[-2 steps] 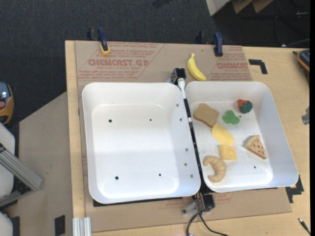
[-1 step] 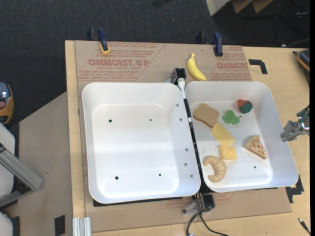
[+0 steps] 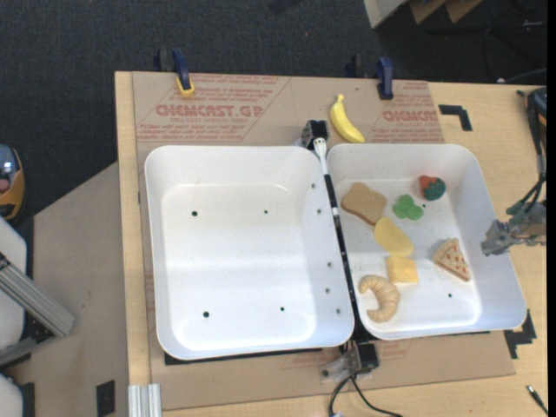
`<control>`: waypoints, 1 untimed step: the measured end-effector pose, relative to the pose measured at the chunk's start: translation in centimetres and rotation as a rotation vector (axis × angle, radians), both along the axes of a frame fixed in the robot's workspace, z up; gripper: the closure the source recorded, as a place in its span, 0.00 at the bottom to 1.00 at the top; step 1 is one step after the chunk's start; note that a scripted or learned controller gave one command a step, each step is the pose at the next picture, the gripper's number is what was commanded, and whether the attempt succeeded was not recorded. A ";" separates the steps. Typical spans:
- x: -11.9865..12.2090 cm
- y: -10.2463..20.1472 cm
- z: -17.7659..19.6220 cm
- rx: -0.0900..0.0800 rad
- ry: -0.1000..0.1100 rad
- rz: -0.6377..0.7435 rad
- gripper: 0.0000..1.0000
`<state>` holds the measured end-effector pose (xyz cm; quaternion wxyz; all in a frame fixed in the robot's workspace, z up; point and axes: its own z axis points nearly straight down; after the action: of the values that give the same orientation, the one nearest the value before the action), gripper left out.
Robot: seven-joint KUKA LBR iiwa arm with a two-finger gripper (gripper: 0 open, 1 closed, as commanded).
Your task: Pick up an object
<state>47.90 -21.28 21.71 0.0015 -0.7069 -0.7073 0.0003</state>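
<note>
A: Going from the left, how far along does the pick look?

B: The left shallow white plastic bin (image 3: 174, 233) carries nothing that has been moved into it, so the observer would judge nothing has been lifted yet. All the candidates sit to the right of the divider. A yellow toy banana (image 3: 347, 121) lies outside on the brown cardboard-covered bench (image 3: 130, 189), just behind the right shallow white plastic bin (image 3: 495, 233).

A: And inside that bin?

B: From its left side: a tan curled toy croissant (image 3: 381, 296) near the front, a brown toy bread slice (image 3: 364, 202) further back, a pale yellow rounded piece (image 3: 393, 235) with a yellow cheese-like block (image 3: 402, 269) just in front of it, a green lumpy toy vegetable (image 3: 407, 208), a red toy strawberry with a green top (image 3: 431, 187) near the back, and an orange triangular toy pizza slice (image 3: 453, 260) nearest the right wall. All rest on the bin floor.

A: Where is the arm?

B: The grey two-finger gripper (image 3: 497, 240) is over the right wall of that bin, reaching in from the right, just beside the pizza slice but apart from it. Nothing is seen between its fingers; whether they are spread or closed cannot be told, as it is small and blurred. The whole pick appears left to do: descend on one object, close and lift.
</note>
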 end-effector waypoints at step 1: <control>0.0 0.8 -0.6 -0.001 -0.001 0.000 1.00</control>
<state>47.91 -20.50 21.07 0.0007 -0.7068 -0.7074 0.0002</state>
